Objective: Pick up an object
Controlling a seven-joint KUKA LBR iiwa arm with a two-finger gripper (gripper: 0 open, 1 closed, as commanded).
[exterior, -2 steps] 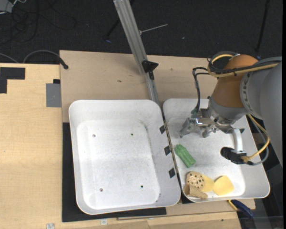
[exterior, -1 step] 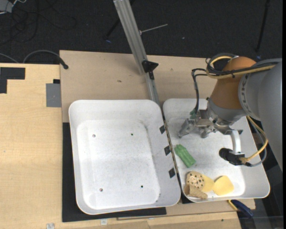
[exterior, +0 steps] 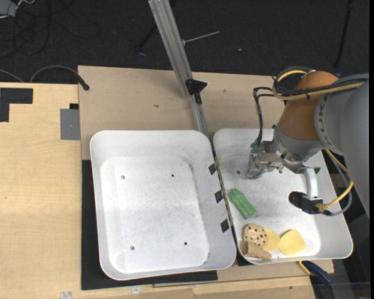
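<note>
While my grey arm (exterior: 336, 114) reaches in from the right, my pincer (exterior: 257, 169) hangs low over the upper part of the right bin (exterior: 336, 245); seen from above at this slant, I cannot tell whether it is apart or together, and nothing shows between its tips. A green block (exterior: 242, 203) lies near the bin's left wall, apart from the pincer. A speckled cookie-like piece (exterior: 256, 236) and a yellow piece (exterior: 292, 242) sit at the near edge. The left bin (exterior: 106, 148) stands beside it. No writing is legible.
</note>
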